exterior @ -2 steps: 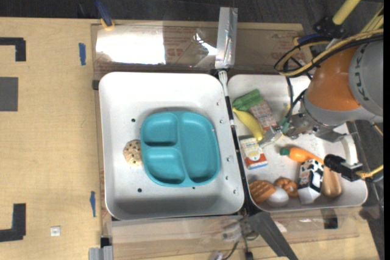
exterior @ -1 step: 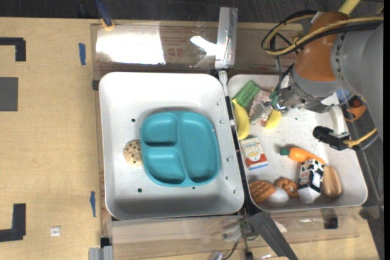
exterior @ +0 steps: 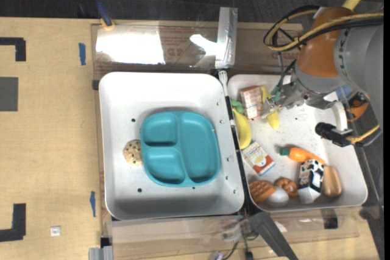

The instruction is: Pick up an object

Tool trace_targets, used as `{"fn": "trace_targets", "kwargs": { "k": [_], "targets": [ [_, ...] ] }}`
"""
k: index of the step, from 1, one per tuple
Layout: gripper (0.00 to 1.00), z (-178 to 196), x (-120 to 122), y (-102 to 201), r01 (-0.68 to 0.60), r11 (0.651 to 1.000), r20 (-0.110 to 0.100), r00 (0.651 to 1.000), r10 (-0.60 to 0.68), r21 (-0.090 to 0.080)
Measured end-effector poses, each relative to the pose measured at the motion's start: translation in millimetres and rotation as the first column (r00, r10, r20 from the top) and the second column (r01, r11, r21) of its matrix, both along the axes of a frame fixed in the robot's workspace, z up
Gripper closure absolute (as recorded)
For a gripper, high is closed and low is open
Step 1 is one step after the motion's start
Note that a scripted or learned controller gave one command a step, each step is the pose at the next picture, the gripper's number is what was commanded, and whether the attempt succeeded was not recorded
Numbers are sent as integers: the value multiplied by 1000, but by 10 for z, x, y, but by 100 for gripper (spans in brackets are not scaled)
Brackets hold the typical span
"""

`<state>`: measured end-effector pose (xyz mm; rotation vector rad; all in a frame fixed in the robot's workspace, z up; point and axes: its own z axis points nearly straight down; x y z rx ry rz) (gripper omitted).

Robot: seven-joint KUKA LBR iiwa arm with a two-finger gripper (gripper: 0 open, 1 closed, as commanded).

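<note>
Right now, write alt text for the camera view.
The grey arm's gripper hangs over the right bin, near a banana, small cartons, a carrot and other toy food. The left bin holds a teal divided plate and a cookie.

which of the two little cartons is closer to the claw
The red-brown carton at the right bin's top left, right beside the claw; the white-and-red carton lies lower, below the banana.

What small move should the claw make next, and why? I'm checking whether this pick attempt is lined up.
Probably lower the claw a little. It sits low in the right bin, by the small yellow item and the red-and-white carton, with nothing visibly between its tips.
</note>
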<state>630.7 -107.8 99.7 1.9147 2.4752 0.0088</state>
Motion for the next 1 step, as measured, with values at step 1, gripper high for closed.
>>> {"fn": "trace_targets", "kwargs": {
  "k": [1],
  "targets": [
    [100, 906, 24, 643, 32, 999, -2, 999, -32, 5]
  ]
}}
